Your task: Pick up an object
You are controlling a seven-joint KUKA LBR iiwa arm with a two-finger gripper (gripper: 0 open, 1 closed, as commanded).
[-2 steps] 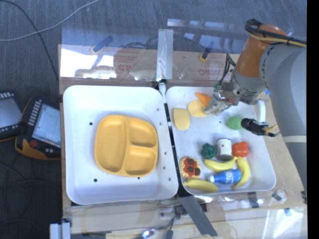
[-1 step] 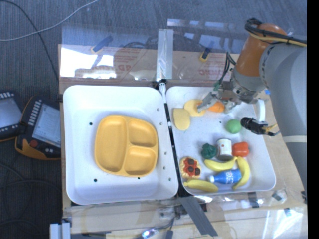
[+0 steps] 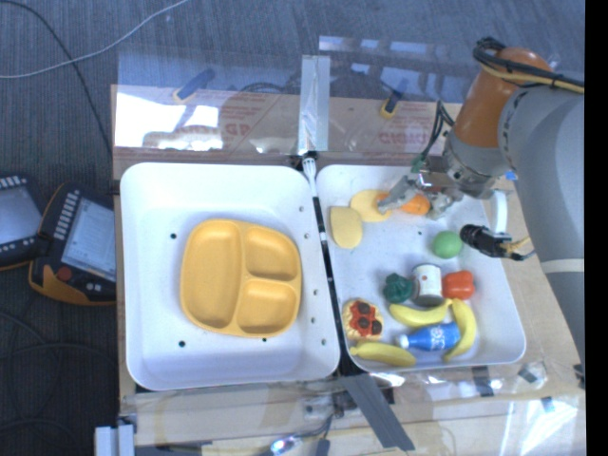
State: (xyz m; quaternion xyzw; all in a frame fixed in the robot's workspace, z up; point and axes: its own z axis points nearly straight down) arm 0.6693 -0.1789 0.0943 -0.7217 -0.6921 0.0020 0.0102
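The jaws (image 3: 418, 198) hang low over the far end of the right bin (image 3: 513, 335), and an orange piece (image 3: 415, 205), carrot-like in colour, lies right under them; whether it sits between the jaws or just beneath them cannot be told from this angle, nor whether they are spread or closed. That orange piece is the likeliest thing to be picked. It looks like a small plastic toy, so probably light, stiff and smooth enough to slip; a hold across its narrow width near the middle seems safest. Its long axis appears to run across the bin, from the jaws toward the divider, though part of it is hidden. Just beside the jaws on the divider side lies a pale yellow flat piece (image 3: 368, 204), with another yellow oval (image 3: 346, 227) a little further and nearer the camera. Nearer the camera from the jaws sit a green ball (image 3: 446, 245), a small can (image 3: 428, 282) and a red piece (image 3: 458, 284), then a banana (image 3: 418, 314) and a blue object (image 3: 432, 338). Well apart, past the divider, the left bin (image 3: 152, 350) holds a yellow divided plate (image 3: 240, 276).
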